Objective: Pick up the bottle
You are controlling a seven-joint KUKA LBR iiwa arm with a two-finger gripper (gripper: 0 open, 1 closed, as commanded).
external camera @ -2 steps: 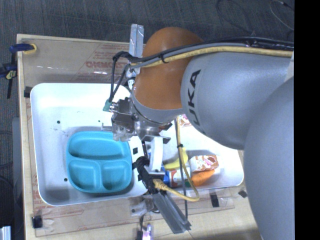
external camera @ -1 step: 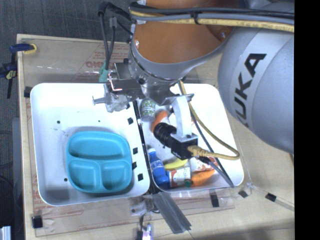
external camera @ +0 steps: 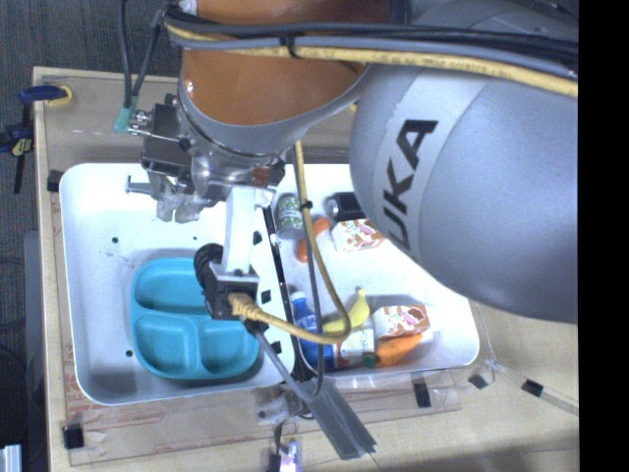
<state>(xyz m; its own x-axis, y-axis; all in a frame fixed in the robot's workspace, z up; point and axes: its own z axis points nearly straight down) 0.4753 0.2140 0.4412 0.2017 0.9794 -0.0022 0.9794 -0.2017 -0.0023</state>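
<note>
A small bottle [external camera: 358, 344] with a pale label and a green cap lies on its side near the front wall of the right bin [external camera: 462, 347]. A second bottle-like container [external camera: 288, 214], greenish with a grey top, stands at that bin's back left, close to the divider. My gripper [external camera: 177, 205] hangs low over the back of the left bin [external camera: 84, 264], well to the left of both. Nothing shows in it. The big grey and orange arm hides most of the right bin.
A blue divided tray [external camera: 182, 327] lies in the front of the left bin. The right bin also holds a black object [external camera: 344, 205], two printed packets [external camera: 357, 234] [external camera: 403, 323], a yellow item [external camera: 360, 308] and a blue item [external camera: 304, 315]. Cables hang over the divider.
</note>
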